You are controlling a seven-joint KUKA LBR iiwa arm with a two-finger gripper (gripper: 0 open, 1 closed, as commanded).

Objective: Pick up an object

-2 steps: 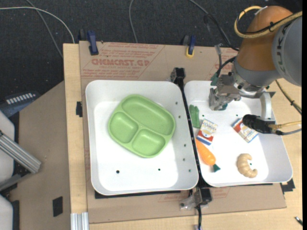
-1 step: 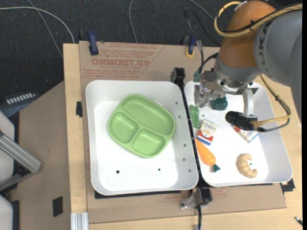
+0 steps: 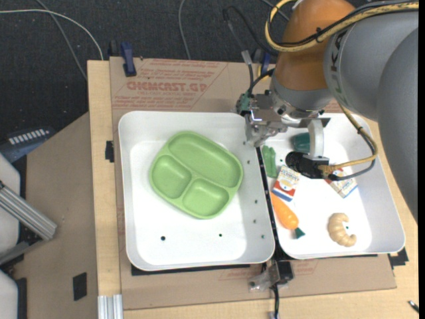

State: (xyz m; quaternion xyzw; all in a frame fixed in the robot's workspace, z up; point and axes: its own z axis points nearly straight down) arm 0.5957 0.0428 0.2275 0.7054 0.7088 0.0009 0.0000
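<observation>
The bench (image 3: 99,178) wears brown cardboard, with red lettering on the sheet (image 3: 166,85) at twelve o'clock. Two white bins sit straight on it, touching: the left bin (image 3: 129,198) toward nine o'clock, the right bin (image 3: 385,224) toward three. A blue clamp (image 3: 127,60), probably, grips the edge at eleven.

You can read red print on the cardboard sheet (image 3: 169,85) along the bench's far edge, behind the left bin: roughly "CHEMCAST GP". The smaller lines beneath it are too blurred to read.
</observation>
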